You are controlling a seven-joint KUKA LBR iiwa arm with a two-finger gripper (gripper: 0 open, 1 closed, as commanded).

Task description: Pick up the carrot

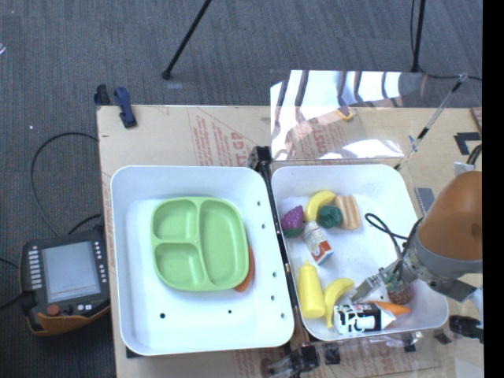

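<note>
The carrot (394, 309) is a small orange piece lying near the front right corner of the right bin (394, 181), next to a black and white can (358, 319). My gripper (381, 284) hangs low over the bin just above and behind the carrot, at the end of the grey arm with its orange band (465, 217). A brown object (402, 293) sits right by the gripper's tip. I see nothing orange held in the gripper.
The right bin also holds a yellow bottle (311, 290), two bananas (339, 290) (319, 203), purple grapes (293, 220), a green item (329, 216), a tan bun (348, 211) and a small red and white bottle (317, 242). A green divided plate (199, 242) lies in the left bin (134, 211).
</note>
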